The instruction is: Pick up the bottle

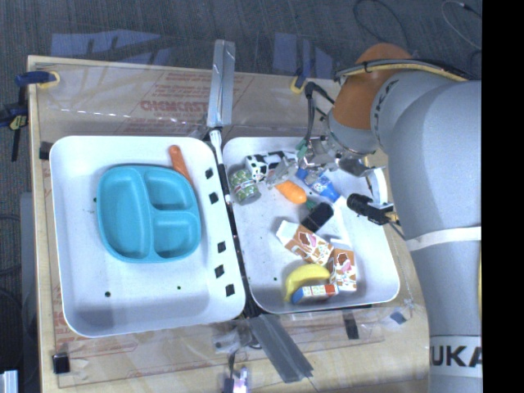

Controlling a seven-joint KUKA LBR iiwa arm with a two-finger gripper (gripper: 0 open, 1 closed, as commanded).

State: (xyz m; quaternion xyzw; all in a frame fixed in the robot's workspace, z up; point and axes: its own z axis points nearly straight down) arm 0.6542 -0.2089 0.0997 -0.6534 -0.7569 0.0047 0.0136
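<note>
Bottle (322, 185), blue-labelled, lies at the back of the right bin (385, 281) among clutter, not lifted. Hand (315, 158) hangs just above it, by the bin's rear edge; its grip state I cannot tell. Pickup seemingly not yet done.

The setting is a robotics laboratory test cell, not a domestic or retail space. A grey industrial arm (434, 162) with an orange band (360, 97) occupies the right side and carries partial manufacturer lettering on its base. Two shallow white bins (82, 301) sit side by side on a bench (123, 88) covered with a clear sheet over printed board. Blue clamps (33, 79) hold the bench edge at the left. Loose cables (385, 11) lie on dark grey carpet (164, 6) behind the bench. The bin contents are assorted toy-like test objects.
</note>
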